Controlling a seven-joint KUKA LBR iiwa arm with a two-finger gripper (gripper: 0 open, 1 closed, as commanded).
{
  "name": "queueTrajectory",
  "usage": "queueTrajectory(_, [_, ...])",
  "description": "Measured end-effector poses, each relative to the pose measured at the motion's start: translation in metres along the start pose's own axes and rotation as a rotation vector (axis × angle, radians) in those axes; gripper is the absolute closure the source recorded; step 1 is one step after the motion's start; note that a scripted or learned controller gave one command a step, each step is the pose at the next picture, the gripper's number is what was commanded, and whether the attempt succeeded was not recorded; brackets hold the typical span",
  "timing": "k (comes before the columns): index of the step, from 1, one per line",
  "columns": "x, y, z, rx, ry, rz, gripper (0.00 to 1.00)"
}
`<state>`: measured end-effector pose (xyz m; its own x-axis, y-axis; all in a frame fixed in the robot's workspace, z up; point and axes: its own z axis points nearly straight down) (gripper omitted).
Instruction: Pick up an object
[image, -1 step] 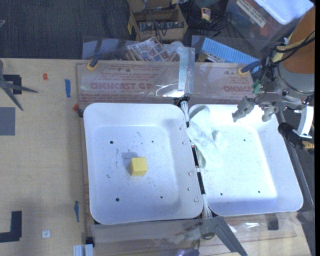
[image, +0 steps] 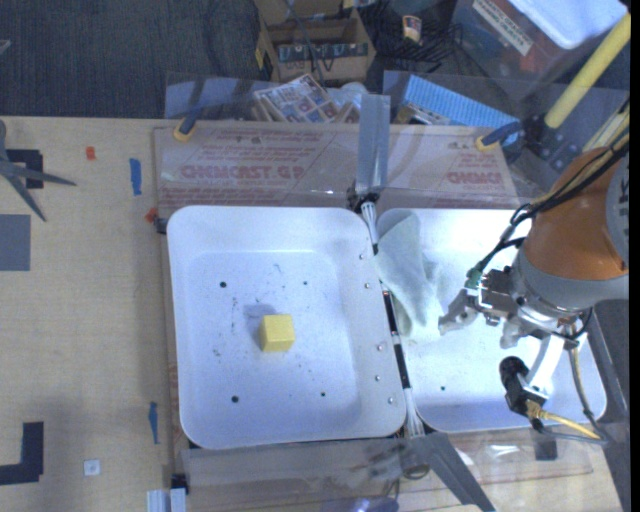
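Note:
A small yellow cube (image: 277, 332) rests near the middle of the left white bin (image: 200, 250). A pale, crumpled cloth (image: 408, 272) lies in the right bin (image: 450, 390), against the divider between the bins. The gripper (image: 456, 312) hangs low over the right bin at the cloth's right edge, touching it or nearly so. The grey arm with its orange band (image: 572, 235) rises behind the gripper on the right. Nothing can be seen held in the gripper.
A black cable and connector (image: 520, 385) dangle from the wrist over the right bin's front right part. The metal divider (image: 385, 320) runs between the bins. A clear plastic panel (image: 300, 165) stands behind both bins.

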<state>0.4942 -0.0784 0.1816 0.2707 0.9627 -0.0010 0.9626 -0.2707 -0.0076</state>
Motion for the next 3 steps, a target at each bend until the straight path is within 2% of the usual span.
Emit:
queueTrajectory(1, [-0.080, 0.136, 0.093, -0.004, 0.001, -0.029, 0.00])
queueTrajectory(2, [-0.081, 0.136, 0.085, -0.001, 0.001, -0.027, 1.00])
queueTrajectory(3, [-0.043, 0.159, 0.093, -0.012, 0.000, 0.459, 1.00])
